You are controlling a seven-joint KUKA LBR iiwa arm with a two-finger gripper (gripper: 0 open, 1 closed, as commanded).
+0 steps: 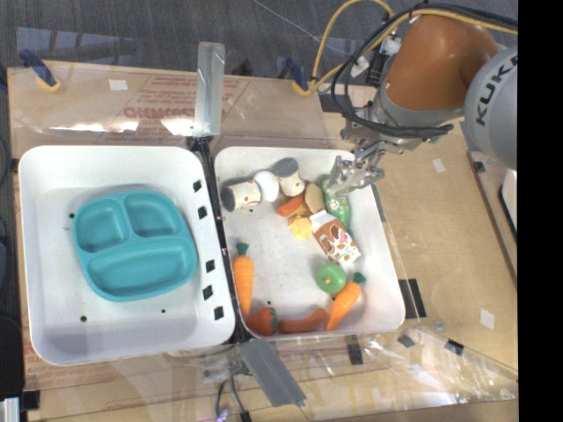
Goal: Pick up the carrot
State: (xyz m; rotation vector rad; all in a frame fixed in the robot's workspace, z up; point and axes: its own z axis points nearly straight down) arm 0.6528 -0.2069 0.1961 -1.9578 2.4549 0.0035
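Two white bins are sitting side by side on the worktop (pixel 440 236). The left bin (pixel 44 236) is carrying one teal divided plate (pixel 132 244), lying flat near its middle. The right bin (pixel 387 262) is holding the toy food.

I am counting two carrots there. One carrot (pixel 243 275) is lying along the bin's left wall, green top pointing toward the far edge. The second carrot (pixel 345 299) is resting near the front right corner, tilted, its leaves touching a green apple (pixel 331 277). Along the front wall a red sausage (pixel 303 321) is lying, with a reddish piece beside it that I cannot name for certain. One small printed box (pixel 336 240) is sitting right of middle, and a cluster of small pieces is crowding the far wall.

The grey arm with its orange band (pixel 435 60) is reaching in from the right. The tool (pixel 354 174) is hanging over the far right corner, well apart from both carrots; whether its fingers are spread or pressed together, I cannot tell.
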